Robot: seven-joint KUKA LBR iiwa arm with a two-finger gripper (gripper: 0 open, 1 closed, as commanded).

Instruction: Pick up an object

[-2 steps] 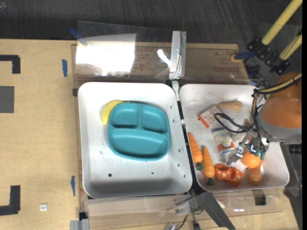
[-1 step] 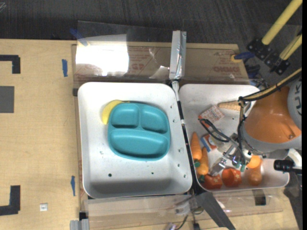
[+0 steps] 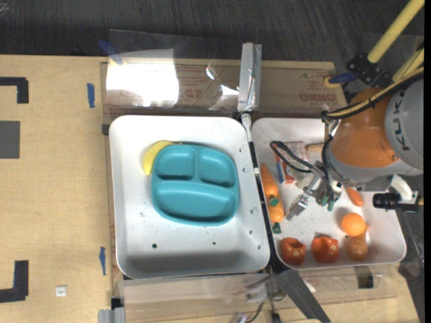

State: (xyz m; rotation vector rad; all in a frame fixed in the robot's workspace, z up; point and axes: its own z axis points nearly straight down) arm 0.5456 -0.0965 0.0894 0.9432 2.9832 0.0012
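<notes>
The right bin (image 3: 397,244) holds small toy foods. An orange carrot (image 3: 269,182) lies along its left wall, with a shorter orange piece (image 3: 277,211) just below it. Two red tomatoes (image 3: 292,249) (image 3: 325,247) and a brownish fruit (image 3: 357,247) sit in a row at the front. An orange ball (image 3: 353,223) rests above them. My gripper (image 3: 311,198) hangs low over the middle of this bin, right of the carrot and above the tomatoes. Nothing is visibly held in it.
The left bin (image 3: 128,180) holds a teal divided plate (image 3: 195,184) with a yellow item (image 3: 153,153) peeking out at its upper left. A black cable (image 3: 283,150) loops in the right bin's back. The grey and orange arm (image 3: 363,143) covers the bin's right rear.
</notes>
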